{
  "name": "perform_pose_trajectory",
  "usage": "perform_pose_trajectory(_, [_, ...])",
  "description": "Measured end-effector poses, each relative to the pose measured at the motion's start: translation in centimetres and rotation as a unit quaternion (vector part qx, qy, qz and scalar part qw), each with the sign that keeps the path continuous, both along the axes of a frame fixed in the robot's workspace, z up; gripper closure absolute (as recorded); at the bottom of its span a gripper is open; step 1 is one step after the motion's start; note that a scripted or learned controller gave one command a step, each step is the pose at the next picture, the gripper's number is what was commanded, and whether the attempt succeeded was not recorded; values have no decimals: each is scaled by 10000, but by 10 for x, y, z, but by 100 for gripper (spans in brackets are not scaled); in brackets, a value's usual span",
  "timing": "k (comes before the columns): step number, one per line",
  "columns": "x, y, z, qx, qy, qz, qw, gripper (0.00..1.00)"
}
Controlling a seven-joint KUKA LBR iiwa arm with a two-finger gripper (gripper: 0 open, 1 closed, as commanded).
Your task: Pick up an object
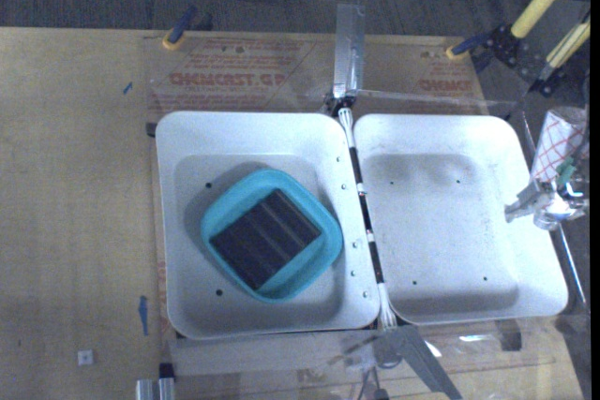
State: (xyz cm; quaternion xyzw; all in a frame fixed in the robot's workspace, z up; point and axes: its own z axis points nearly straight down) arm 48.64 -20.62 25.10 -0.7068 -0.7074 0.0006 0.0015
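Reading "CHEMCAST" on acrylic sheet [225, 75]; blue container [272, 234] in left bin [178, 201]; gripper [547, 206] state unclear.

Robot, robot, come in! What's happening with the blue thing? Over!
Gripper at right bin's right edge, holding nothing. Blue container sits in left bin, untouched. Nothing blocking it.

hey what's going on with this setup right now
A robot arm is set up to pick an object out of two white bins on a wooden bench. The only object in the bins is a blue square dish with a dark ridged block resting in it, sitting in the left bin. The hand is far from it, at the right edge of the right bin. Nothing is visibly in its grasp, so the pick looks not yet started.
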Motion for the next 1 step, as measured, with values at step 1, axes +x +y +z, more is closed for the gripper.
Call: perform_pose_trajectory(1, [94, 38, -23, -16, -14, -1667, 9860, 0])
